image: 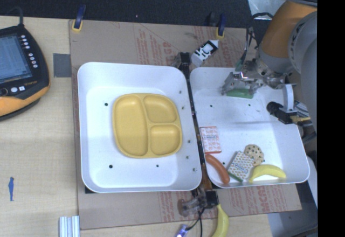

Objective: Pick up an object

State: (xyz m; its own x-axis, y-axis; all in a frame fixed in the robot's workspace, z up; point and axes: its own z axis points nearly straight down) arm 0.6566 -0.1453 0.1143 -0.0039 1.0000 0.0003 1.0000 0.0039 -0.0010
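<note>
1. Bench layout: two shallow white bins sit side by side on a brown cardboard sheet. The left bin [91,123] holds a yellow divided plate [146,125] lying flat near its middle.
2. Right bin [245,117]: its near end holds a cluster of small items. A red sausage [217,168] lies along the left wall, a small red-and-white packet [210,139] lies just above it, a green-patterned packet [240,166] sits beside the sausage, a round cracker [253,151] touches that packet's upper edge, and a yellow banana [266,173] lies at the lower right corner.
3. Arm: the grey arm with its orange band [283,28] enters from the right and reaches over the far end of the right bin.
4. Gripper [241,86]: it hangs low at the far end of the right bin, directly over a green object [240,92] that lies against the bin floor. Whether the fingers are apart or closed on that object cannot be told.
5. Surroundings: a handheld control pendant [19,71] rests on the bench at the far left, and a second banana [220,221] lies outside the bins at the near edge.
</note>
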